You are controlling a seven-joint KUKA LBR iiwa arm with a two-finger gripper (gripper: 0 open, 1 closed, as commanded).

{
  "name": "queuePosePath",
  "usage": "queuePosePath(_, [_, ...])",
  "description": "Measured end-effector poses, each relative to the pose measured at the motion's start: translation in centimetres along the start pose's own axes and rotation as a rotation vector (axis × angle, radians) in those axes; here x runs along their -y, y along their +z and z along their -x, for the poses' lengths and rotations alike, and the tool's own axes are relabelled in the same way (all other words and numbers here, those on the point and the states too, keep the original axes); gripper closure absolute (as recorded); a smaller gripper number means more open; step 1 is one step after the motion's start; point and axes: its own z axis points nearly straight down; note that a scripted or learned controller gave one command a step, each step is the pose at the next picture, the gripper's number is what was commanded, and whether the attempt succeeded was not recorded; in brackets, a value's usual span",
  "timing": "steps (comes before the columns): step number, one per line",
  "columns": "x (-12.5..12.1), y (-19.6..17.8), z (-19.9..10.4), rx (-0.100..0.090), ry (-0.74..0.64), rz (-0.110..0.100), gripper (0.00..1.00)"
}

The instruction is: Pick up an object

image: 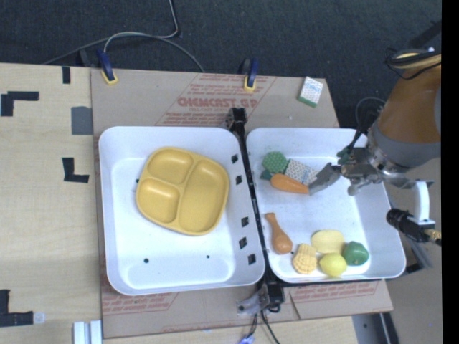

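Hovering over the right bin (373,264) near its back right corner, the gripper (343,175) has its fingers spread with nothing between them, while the carrot (290,185) lies just to their left toward the divider, its long axis running roughly left-right, beside the green toy (274,162).

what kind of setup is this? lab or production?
Most likely a robotics lab bench for grasping trials, not production. Two shallow white bins sit on clamped cardboard, one holding toy food such as a plastic carrot, the other a yellow divided plate. The end effector reaches in from the right.
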Motion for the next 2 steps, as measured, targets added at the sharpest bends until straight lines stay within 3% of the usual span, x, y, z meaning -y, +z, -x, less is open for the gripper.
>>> queuePosePath(1, [-6.64,13.22,-3.8,0.005,0.0,0.018,0.0])
queuePosePath(2, [-6.57,12.28,-3.64,0.009,0.0,0.016,1.0])
